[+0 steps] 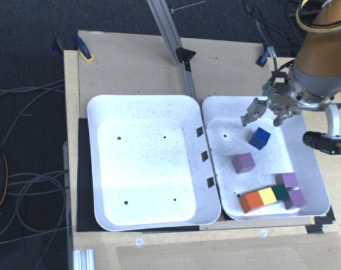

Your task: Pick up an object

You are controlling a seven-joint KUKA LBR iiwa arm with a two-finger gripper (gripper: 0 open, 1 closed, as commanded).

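- We see the gripper point(267, 115) poised above the right bin point(310, 151), fingers spread apart with nothing between them.
- The blue cube point(260, 138) lies just below it, apart from the fingers, and seems the likeliest target.
- A purple cube point(244, 162) sits nearby; a multicoloured block point(264, 198) and two more purple blocks point(292, 189) cluster at the near edge, harder to reach cleanly.
- The left bin point(103, 167) lies alongside.
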